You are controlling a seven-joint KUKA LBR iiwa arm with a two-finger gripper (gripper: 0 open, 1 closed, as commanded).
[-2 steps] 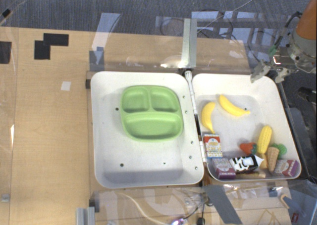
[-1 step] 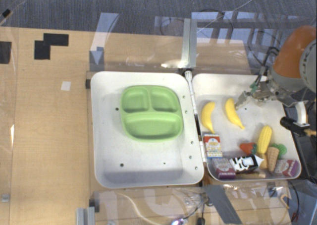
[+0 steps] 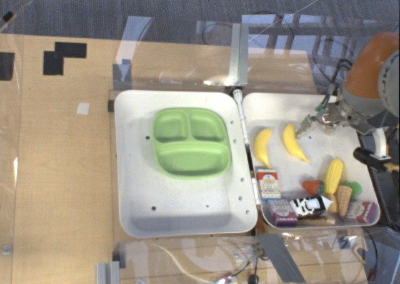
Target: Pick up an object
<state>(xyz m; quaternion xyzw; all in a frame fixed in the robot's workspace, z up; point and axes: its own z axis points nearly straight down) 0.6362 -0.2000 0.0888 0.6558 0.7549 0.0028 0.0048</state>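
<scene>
The right bin (image 3: 275, 109) holds several toy foods. Two yellow bananas lie at its left, one (image 3: 263, 146) near the divider and one (image 3: 294, 142) to its right. A corn cob (image 3: 334, 176) sits further right, with a red and green piece (image 3: 312, 186) beside it. My gripper (image 3: 310, 124) hangs at the end of the grey arm, just above and right of the second banana's top end, with nothing seen in it.
A green divided plate (image 3: 190, 141) lies in the left bin (image 3: 134, 170). Along the right bin's front edge are a red carton (image 3: 268, 184), a purple box (image 3: 282, 211), a black-and-white item (image 3: 310, 205), a cone (image 3: 344, 200) and a pink box (image 3: 365, 212).
</scene>
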